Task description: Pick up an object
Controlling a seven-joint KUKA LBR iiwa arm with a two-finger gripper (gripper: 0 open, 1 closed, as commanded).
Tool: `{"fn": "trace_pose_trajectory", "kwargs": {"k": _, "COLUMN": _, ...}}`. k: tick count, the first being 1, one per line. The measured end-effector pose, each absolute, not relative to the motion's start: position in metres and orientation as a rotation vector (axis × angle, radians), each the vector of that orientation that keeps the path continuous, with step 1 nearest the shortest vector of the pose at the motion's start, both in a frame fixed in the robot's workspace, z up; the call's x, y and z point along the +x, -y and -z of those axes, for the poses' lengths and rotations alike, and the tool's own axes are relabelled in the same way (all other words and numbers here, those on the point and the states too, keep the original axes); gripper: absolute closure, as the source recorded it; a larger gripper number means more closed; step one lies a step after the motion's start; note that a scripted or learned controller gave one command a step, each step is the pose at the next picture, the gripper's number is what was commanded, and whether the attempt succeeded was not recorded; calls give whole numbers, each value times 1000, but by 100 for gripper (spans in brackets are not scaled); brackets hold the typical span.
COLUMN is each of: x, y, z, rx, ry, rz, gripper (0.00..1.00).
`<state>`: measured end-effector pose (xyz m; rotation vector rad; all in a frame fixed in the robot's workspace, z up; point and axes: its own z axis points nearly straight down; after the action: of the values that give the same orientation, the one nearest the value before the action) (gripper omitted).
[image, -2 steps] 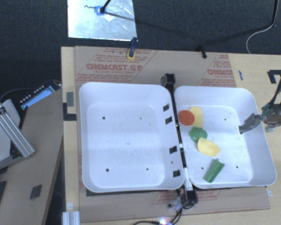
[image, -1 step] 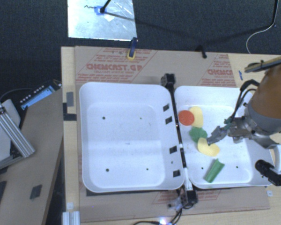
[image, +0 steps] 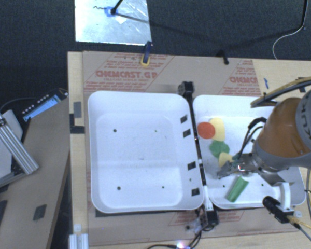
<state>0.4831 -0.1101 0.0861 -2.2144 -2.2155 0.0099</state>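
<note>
In the right bin point(image: 233, 108) lie a red round piece point(image: 206, 130), a yellow piece point(image: 218, 128) behind it, a dark green lump point(image: 217, 148), a small yellow-green piece point(image: 224, 158) and a light green cylinder point(image: 237, 189) near the front wall. My gripper point(image: 227, 169) hangs low over the bin, just in front of the yellow-green piece and behind the green cylinder. The arm's orange band and grey wrist cover the bin's right half. Nothing shows between the fingers.
The left bin point(image: 140, 149) stands beside the right one, with a black divider clip strip point(image: 194, 139) between them. A cardboard sheet point(image: 124, 71) lies under both bins. A shiny metal plate point(image: 111, 14) sits at the back.
</note>
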Motion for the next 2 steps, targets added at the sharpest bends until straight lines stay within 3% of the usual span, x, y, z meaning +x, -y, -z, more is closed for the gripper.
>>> {"fn": "trace_pose_trajectory", "kwargs": {"k": 2, "x": 599, "y": 91, "z": -85, "rx": -2218, "ry": 2233, "rz": 7, "gripper": 0}}
